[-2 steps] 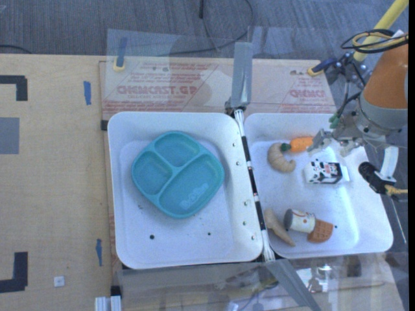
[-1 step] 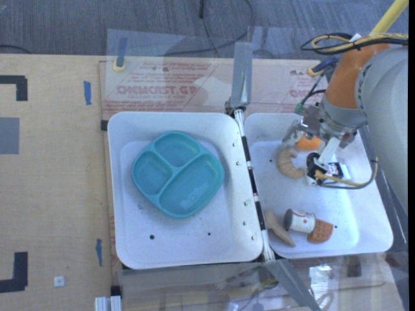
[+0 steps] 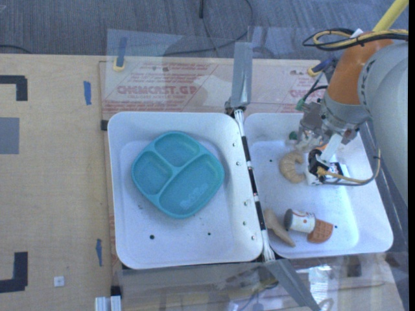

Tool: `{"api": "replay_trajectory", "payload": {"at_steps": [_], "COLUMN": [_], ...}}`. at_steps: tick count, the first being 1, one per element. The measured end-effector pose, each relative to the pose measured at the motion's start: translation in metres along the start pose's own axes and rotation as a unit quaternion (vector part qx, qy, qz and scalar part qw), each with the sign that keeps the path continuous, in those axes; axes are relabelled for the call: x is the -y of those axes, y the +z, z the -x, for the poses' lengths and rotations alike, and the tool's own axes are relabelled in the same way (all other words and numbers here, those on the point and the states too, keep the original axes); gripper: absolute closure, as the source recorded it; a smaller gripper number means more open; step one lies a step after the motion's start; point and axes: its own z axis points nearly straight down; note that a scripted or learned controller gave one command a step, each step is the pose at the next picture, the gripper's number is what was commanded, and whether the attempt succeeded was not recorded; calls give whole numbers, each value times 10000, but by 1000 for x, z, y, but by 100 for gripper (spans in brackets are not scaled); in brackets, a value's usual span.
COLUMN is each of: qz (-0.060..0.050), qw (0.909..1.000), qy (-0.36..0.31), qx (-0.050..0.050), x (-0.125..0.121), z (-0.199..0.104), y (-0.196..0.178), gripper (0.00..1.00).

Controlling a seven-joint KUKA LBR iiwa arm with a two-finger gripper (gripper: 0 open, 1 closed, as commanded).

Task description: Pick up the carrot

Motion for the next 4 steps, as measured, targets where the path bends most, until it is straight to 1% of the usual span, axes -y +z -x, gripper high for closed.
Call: {"api": "replay_trajectory", "payload": {"at_steps": [1, 2, 3, 4], "qz": [-42, -8, 77, 32], "qw": [9999, 9993, 9996, 9983], "qy": [-130, -380, -267, -573], "qx": [-1, -6, -26, -27], "x": [30, 68, 128, 169], "z": [46, -21, 13, 39], "y": [-47, -14, 6, 8], "gripper": [100, 100, 100, 100]}}
